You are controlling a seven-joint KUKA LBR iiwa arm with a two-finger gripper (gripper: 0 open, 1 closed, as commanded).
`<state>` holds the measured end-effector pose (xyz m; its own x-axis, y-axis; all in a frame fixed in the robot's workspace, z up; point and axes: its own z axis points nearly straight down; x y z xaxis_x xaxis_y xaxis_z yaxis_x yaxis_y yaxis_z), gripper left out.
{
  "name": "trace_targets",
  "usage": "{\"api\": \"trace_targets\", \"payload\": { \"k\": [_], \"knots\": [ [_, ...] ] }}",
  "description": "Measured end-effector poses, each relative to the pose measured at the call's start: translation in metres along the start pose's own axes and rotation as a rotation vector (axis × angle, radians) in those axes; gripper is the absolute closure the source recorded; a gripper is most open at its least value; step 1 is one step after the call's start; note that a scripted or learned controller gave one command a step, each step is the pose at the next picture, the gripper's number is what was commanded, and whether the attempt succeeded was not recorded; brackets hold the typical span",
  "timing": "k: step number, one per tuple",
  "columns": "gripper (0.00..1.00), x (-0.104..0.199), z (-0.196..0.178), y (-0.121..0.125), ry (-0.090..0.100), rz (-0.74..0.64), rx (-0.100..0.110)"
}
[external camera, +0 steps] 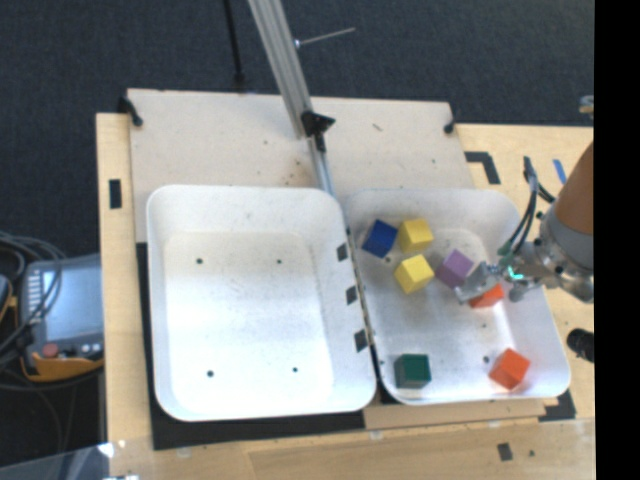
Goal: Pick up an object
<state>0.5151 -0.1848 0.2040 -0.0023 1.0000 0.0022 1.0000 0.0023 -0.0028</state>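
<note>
Gripper (487, 286) over an orange block (487, 297) in the right bin (545, 320).
The block is half hidden beneath it, beside a purple block (456, 267); whether the gripper is closed cannot be told. No writing is readable on the counter (112, 158).

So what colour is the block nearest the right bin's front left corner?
Green block, clearest in the camera view.
</note>
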Motion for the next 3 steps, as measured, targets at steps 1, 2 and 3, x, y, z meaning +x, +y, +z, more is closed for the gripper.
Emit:
{"api": "trace_targets", "payload": {
  "k": [1,2,3],
  "knots": [
    [0.00,0.000,-0.002,0.001,-0.002,0.001,-0.005],
    [0.00,-0.009,0.055,-0.006,-0.003,0.004,0.002],
    [0.00,-0.011,0.105,-0.005,-0.005,0.004,-0.005]
  ]
}}
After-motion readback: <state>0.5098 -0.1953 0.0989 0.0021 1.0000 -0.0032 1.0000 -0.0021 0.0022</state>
